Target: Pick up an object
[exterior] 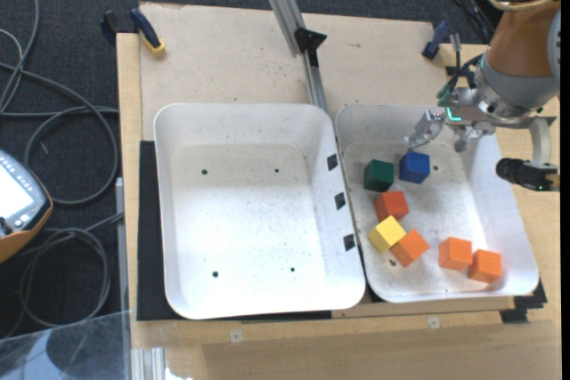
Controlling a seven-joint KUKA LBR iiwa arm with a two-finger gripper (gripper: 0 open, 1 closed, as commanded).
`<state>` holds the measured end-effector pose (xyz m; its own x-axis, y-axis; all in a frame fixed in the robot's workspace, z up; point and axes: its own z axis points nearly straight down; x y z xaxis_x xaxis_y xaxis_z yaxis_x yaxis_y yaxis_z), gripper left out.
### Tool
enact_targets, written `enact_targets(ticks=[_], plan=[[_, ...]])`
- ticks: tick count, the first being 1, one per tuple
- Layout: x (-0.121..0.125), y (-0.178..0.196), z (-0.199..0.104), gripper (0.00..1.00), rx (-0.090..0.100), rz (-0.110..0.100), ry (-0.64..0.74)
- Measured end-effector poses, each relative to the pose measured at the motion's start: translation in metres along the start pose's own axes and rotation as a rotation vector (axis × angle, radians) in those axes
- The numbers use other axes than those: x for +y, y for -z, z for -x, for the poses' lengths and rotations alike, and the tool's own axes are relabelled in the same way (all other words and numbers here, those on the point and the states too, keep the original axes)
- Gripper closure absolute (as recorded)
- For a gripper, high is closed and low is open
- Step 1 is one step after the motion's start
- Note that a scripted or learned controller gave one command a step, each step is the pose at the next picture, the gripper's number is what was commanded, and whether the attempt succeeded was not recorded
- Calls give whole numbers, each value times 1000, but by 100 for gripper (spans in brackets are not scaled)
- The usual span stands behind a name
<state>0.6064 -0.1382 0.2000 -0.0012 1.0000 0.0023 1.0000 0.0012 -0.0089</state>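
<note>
Camera view: the right bin (508,218) on the desk (223,58) holds seven small cubes. The blue cube (415,166), closest to the hand (443,131), lies just below its spread, unladen fingers, beside a dark green cube (378,174). Four orange cubes (456,253) and one yellow cube (388,233) sit farther off.

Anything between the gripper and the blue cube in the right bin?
Nothing visible. The gripper hangs just above and right of the small blue cube, with bare bin floor between. The dark green cube sits on its left, apart.
</note>
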Motion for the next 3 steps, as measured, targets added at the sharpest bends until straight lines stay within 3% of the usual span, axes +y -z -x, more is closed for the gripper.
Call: enact_targets(ticks=[1,2,3], plan=[[1,2,0,0,-1,3,0],[-6,-52,-8,0,0,-3,-1],[-1,-85,-7,0,-4,16,0]])
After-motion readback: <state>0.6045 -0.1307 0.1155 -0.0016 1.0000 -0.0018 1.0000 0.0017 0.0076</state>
